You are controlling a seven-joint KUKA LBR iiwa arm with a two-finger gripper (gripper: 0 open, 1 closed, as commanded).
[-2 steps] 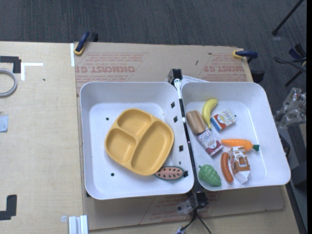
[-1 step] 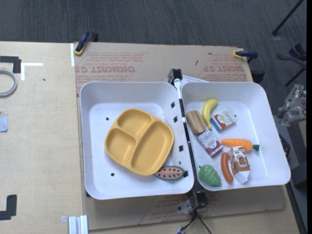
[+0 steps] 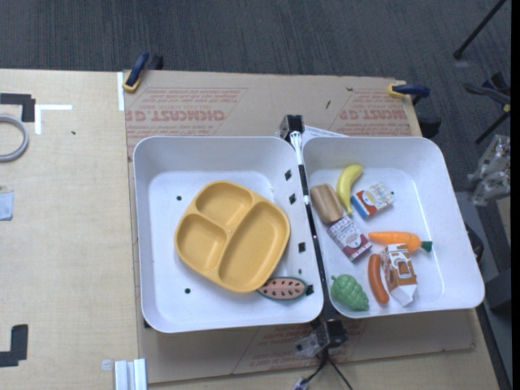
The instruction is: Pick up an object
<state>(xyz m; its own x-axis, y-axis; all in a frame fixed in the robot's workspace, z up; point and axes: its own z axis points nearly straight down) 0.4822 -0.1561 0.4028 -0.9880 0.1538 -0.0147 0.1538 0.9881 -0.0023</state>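
The right bin point(image 3: 452, 201) holds several toy foods. A yellow banana point(image 3: 349, 184) lies beside a brown bread piece point(image 3: 326, 203) and a small white and red carton point(image 3: 374, 200). Below them are a dark red packet point(image 3: 348, 238), an orange carrot point(image 3: 396, 239), a red sausage point(image 3: 374, 278), a white and orange carton point(image 3: 400, 273) and a green bumpy fruit point(image 3: 349, 292). In the left bin point(image 3: 148, 218), a yellow divided plate point(image 3: 231, 236) lies tilted, with a watermelon slice point(image 3: 284, 289) at its lower right.
The bins sit on a cardboard sheet point(image 3: 203, 112) held by blue and yellow clamps point(image 3: 136, 70). A black clip point(image 3: 292, 126) joins the bins at the top. Grey metal hardware point(image 3: 491, 173) stands at the far right, past the right bin.
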